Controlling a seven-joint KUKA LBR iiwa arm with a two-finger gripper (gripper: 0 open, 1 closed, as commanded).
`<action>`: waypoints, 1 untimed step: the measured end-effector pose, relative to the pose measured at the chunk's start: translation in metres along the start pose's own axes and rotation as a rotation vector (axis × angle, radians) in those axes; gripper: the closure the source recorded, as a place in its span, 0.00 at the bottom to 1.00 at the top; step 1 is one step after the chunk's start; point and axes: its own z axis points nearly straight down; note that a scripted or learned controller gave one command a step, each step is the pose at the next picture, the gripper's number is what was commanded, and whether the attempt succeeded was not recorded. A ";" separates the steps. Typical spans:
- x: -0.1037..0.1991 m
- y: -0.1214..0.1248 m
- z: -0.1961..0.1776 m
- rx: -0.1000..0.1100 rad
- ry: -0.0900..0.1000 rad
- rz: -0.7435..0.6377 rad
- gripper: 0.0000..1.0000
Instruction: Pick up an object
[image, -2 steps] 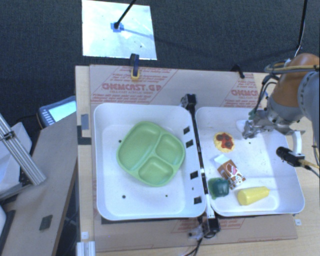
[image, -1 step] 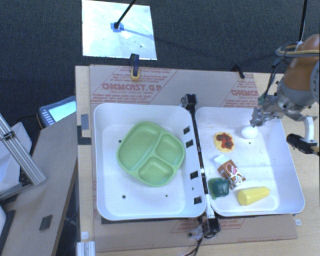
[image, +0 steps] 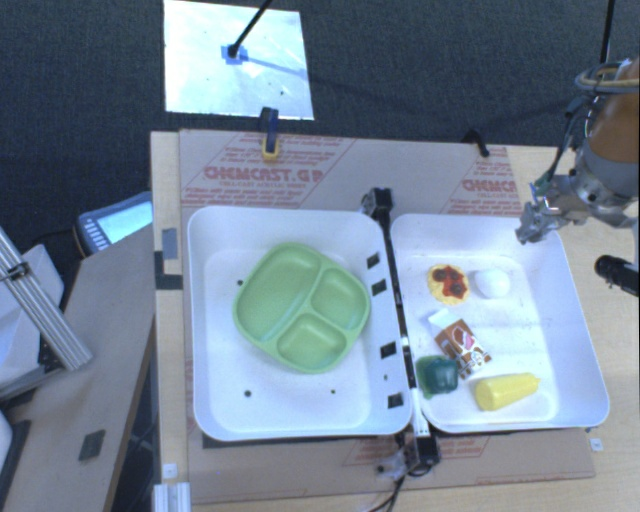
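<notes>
So nothing is lifted yet: the white ball (image: 491, 283) lies in the right bin (image: 570, 300), just beside the yellow-and-red toy (image: 448, 283). My gripper (image: 530, 226) hangs above that bin's far right corner, apart from the ball; whether my jaws are parted, I cannot tell.

Fixed overhead camera, slanted down over both bins (image: 300, 225)

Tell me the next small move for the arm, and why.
Probably bring the hand in over the right bin toward the white ball. The hand sits at the bin's far right corner, above the rim, and all the small objects lie nearer the camera and to its left.
</notes>
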 end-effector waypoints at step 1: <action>0.000 0.002 -0.055 -0.003 -0.001 -0.003 1.00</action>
